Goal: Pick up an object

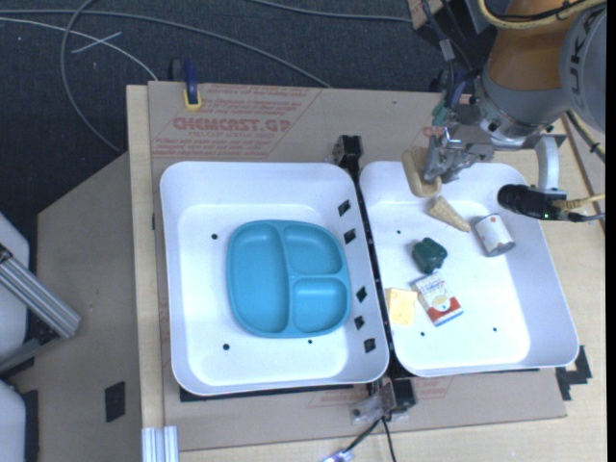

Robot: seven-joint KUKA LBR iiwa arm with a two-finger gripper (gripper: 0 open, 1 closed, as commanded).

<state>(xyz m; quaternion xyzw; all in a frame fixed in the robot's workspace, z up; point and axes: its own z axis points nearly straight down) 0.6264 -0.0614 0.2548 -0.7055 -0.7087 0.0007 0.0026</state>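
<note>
Now, pincer: low over the far-left corner of the right bin; whether it is released or clenched I cannot tell, and nothing shows as grasped.
Tan wedges: one pale piece stands just beside the pincer at the bin's far wall, another lies just near of it.
Other pickable things: small white cylinder to the right, dark green lump mid-bin, red-and-white packet and yellow square nearer.
Left bin: carries a blue divided plate, well apart from the arm.
Risk, wall: working so near the corner, the pincer may strike the rim or pin the wedge against it instead of closing round it.
Risk, shape: a wedge's slanted faces may squirt out as the grip closes.
Risk, flat items: packet and square lie flush, so a grab may scrape the floor.
Risk, cylinder: likely rolls if nudged.
</note>
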